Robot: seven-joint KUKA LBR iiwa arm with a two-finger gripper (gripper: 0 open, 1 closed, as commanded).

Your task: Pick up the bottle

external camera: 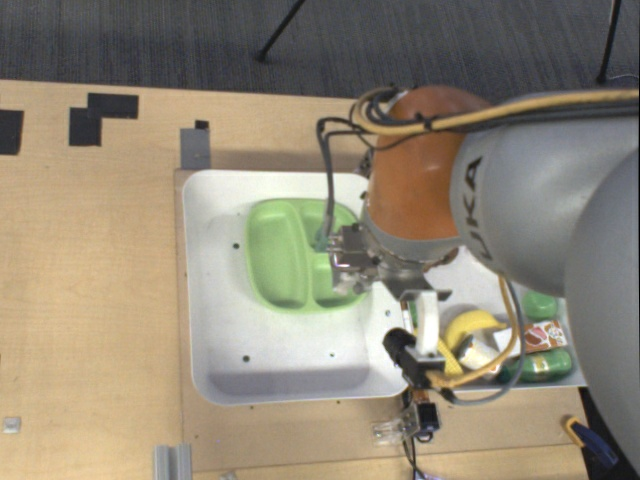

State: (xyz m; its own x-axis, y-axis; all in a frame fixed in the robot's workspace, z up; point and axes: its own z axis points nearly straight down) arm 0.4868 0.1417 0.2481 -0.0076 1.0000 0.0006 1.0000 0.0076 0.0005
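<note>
In the right bin, the arm (520, 198) hides most of the green bottle (545, 366); whether the gripper (345, 260), over the glossy green tray (290, 253), is wide or narrow cannot be told.

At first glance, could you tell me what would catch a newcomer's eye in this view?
The big grey arm with its orange band reaches in from the right and covers much of the bench. Under its wrist, a bright green divided tray lies in the left white bin. At lower right, a green bottle lies beside a yellow object.
</note>
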